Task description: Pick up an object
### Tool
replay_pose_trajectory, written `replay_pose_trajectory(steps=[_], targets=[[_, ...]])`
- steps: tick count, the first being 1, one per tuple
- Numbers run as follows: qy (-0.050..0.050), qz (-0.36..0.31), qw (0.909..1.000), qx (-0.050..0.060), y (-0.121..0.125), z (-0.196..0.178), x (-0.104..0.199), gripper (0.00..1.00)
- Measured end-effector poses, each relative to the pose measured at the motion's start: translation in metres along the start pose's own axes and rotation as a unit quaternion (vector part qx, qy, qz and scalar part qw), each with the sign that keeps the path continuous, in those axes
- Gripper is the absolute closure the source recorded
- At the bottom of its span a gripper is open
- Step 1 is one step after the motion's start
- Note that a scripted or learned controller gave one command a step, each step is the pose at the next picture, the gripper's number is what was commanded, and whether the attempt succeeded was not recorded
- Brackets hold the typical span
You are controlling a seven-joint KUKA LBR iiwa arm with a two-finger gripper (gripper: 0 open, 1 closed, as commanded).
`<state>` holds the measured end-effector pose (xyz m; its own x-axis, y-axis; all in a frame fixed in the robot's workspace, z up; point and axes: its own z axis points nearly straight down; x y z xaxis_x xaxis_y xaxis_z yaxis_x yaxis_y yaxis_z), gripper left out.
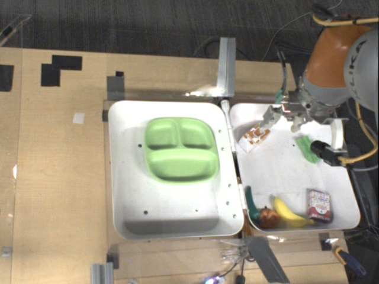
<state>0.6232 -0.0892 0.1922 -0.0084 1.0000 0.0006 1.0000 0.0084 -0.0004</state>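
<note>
Two shallow white bins sit side by side on the wooden bench (59,158). The left bin (127,218) carries a light green divided plate (179,148) with three compartments, lying flat in the middle of the bin, slightly toward its far edge.

The right bin (278,170) holds the loose objects. A small white packet with red-brown print (254,137) lies near the bin's far left corner, tilted. A green elongated object (306,147) lies toward the right wall, partly covered by the arm's black fittings. Along the near edge sit a yellow banana (290,213), a small reddish-brown fruit (268,218) touching the banana's left end, and a dark green curved piece (251,201) against the left wall just beside that fruit. A small red and white box (318,205) stands just right of the banana, near the near right corner.

The grey arm with its orange band (328,61) comes in over the far right corner of the right bin. The hand (286,115) hangs above the far part of that bin, just right of the white packet and apart from it. Its two fingers are spread apart, with nothing visible between them.
</note>
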Motion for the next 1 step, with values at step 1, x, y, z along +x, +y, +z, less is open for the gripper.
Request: replay_pose_trajectory(steps=[1], targets=[[-0.001,-0.067,0.9978,-0.002,-0.0227,-0.1053,-0.0096,0.00]])
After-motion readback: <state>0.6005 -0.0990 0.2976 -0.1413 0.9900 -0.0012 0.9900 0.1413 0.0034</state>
